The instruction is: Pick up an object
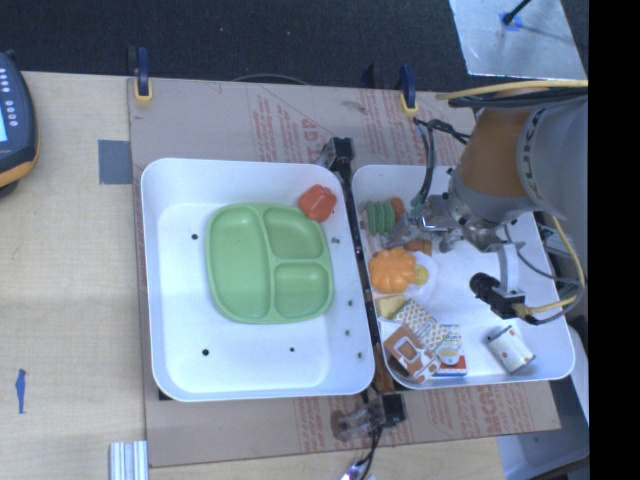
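In the right bin (553, 313) lie a green ribbed toy (380, 215), an orange lumpy toy (393, 268), a pale yellow wedge (391, 308), several patterned packets (415, 340) and a small white cylinder (509, 348). My gripper (412, 226) hangs low over the bin's upper left part, just right of the green toy and above the orange one. Its tip is dark and cluttered against the toys, and I see nothing clearly held. The arm's grey body and orange band (495, 163) cover the bin's upper right.
The left bin (160, 268) holds a green divided plate (268, 263) and a red-orange toy (318, 203) near its upper right corner. A black cable fitting (497, 296) sticks out of the wrist over the right bin. A handheld pendant (15, 118) lies at the far left.
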`<state>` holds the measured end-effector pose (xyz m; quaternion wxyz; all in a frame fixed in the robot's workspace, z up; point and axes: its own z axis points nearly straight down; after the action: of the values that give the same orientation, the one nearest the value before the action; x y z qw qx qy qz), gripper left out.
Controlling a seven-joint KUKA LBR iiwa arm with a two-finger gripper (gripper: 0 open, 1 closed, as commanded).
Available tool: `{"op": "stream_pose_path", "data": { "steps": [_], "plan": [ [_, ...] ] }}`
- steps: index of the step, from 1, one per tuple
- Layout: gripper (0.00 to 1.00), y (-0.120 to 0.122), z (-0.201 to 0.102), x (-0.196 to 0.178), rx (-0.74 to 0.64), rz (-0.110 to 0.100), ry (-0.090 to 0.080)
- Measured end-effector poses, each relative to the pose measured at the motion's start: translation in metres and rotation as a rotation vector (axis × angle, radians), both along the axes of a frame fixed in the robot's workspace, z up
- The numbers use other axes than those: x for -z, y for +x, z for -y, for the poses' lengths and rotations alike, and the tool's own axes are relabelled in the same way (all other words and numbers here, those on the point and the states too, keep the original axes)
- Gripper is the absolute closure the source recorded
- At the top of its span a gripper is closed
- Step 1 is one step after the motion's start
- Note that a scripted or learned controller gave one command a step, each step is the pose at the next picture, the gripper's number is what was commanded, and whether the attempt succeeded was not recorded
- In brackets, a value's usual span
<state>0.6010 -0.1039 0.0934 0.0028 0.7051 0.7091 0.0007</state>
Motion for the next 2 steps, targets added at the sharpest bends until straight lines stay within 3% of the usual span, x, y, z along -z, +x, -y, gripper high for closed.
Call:
{"op": "stream_pose_path", "data": {
  "steps": [1, 2],
  "plan": [
    [0.00, 0.051, -0.011, -0.003, -0.001, -0.001, 0.002],
    [0.00, 0.029, 0.008, -0.004, 0.002, 0.004, 0.003]
  ]
}}
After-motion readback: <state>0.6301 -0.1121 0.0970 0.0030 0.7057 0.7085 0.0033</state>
